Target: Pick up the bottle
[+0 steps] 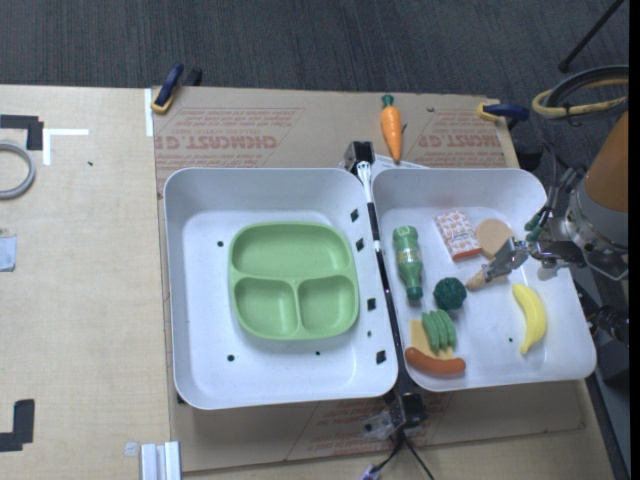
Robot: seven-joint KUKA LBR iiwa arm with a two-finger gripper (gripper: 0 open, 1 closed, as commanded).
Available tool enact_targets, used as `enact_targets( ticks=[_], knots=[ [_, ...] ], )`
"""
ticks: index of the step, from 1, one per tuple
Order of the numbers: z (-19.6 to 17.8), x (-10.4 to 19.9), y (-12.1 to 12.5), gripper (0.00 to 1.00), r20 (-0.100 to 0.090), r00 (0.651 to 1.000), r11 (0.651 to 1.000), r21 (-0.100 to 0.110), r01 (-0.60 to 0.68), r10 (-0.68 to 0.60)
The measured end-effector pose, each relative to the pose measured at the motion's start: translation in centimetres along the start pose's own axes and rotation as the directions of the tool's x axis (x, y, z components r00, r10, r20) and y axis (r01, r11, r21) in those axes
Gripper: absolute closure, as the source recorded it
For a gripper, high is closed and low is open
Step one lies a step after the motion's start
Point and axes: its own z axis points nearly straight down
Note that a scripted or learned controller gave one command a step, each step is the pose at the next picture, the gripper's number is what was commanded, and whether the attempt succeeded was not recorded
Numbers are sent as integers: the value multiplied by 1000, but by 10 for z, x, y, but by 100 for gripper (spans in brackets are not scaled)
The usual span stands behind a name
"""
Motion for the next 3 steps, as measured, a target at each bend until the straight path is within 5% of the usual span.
enact_targets(
  ticks=[1, 2, 3],
  knots=[
    [125, 36, 8, 0, 0, 957, 957, 1, -289, 289],
    [116, 36, 8, 100, 0, 956, 956, 1, -292, 292],
    [-3, 78, -16, 100, 0, 946, 946, 1, -325, 325]
  ],
)
